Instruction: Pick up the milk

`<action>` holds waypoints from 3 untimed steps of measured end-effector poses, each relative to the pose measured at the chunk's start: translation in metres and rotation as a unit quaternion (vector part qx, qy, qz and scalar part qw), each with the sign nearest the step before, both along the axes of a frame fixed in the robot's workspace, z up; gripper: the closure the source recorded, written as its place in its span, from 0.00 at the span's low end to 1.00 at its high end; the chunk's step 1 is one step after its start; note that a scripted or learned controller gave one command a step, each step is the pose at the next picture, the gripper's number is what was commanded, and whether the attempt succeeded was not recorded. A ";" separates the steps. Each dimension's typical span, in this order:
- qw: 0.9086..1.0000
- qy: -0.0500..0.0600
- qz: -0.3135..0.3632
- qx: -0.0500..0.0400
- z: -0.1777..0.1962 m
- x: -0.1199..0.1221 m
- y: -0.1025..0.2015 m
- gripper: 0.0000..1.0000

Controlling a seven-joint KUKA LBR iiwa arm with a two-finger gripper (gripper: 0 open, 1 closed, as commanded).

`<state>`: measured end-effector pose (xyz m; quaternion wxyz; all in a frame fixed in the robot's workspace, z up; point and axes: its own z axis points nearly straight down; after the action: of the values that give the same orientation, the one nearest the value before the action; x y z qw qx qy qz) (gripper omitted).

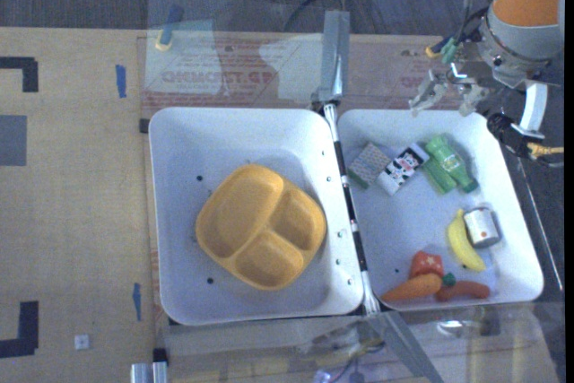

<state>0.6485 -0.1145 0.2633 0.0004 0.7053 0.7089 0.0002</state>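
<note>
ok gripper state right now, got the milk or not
gripper: open, holding nothing, above the right bin's far edge; milk lies in the bin.

Two shallow white bins sit side by side on the desk (72, 220). The left bin (170, 139) holds a yellow divided plate (260, 226), tilted near its middle. In the right bin (511, 193), a green bottle (448, 164) lies toward the far side, and a small grey patterned packet (369, 164) lies near the far left corner. A banana (464, 244) lies on the right with a small silver can (482, 227) touching it. Along the near edge lie a carrot (413, 289), a red pepper (427, 264) and a red chilli (464, 291), close together.
</note>
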 end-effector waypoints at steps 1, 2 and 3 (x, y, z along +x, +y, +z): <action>1.000 0.001 -0.017 0.001 -0.024 0.013 0.059 0.00; 1.000 0.000 -0.017 0.000 -0.127 -0.023 0.006 0.00; 0.999 -0.004 0.039 0.001 -0.175 -0.061 -0.013 0.00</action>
<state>0.5877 -0.1271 0.0887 0.0027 0.6771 0.7359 0.0035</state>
